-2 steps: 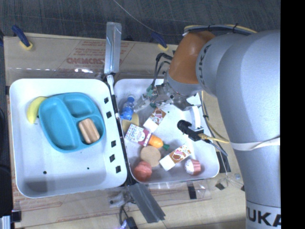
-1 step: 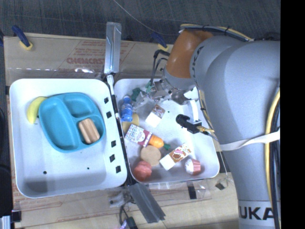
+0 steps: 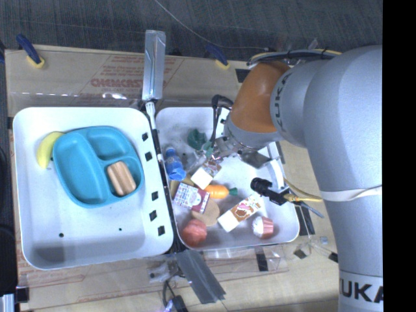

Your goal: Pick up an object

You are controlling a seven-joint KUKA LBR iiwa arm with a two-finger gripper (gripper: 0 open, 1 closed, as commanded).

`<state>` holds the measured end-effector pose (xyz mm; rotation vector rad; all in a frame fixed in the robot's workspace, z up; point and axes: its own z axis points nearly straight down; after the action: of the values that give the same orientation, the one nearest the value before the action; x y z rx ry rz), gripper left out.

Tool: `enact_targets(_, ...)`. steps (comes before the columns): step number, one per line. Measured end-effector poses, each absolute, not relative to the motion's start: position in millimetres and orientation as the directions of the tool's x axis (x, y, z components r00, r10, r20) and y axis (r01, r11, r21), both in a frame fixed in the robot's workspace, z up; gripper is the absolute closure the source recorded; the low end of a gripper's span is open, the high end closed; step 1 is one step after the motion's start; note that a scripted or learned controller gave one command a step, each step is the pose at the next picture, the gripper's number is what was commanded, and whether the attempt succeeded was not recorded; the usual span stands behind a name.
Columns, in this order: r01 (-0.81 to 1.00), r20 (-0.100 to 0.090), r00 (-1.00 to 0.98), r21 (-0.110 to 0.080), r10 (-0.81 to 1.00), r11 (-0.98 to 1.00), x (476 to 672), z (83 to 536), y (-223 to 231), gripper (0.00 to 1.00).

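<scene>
My gripper (image 3: 212,153) reaches down into the right bin (image 3: 286,229), below the orange wrist band. It hangs over the back of a toy pile, just beside a dark green piece (image 3: 195,137) and above a white and yellow block (image 3: 202,177). Close by on the left lies a blue bottle (image 3: 174,164). Toward the front are an orange carrot (image 3: 218,191), a pink carton (image 3: 192,197), a red apple (image 3: 194,233), a brown and white carton (image 3: 242,212) and a small cupcake (image 3: 263,227).
The left bin (image 3: 39,239) holds a blue divided tray (image 3: 84,164) with a tan bun (image 3: 121,178) in it, and a banana (image 3: 44,149) beside it. A black part (image 3: 265,188) juts over the right bin's right side. The arm's grey body (image 3: 338,129) covers the right.
</scene>
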<state>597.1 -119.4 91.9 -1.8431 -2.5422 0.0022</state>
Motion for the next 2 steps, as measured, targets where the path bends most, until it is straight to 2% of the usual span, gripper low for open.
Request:
enact_targets(1,0.949,0.000,-0.314,-0.002,0.949,0.314,597.8,102.1,-119.5,1.00)
enact_targets(2,0.982,0.002,-0.187,-0.005,0.982,0.187,578.7,119.0,-101.6,1.00)
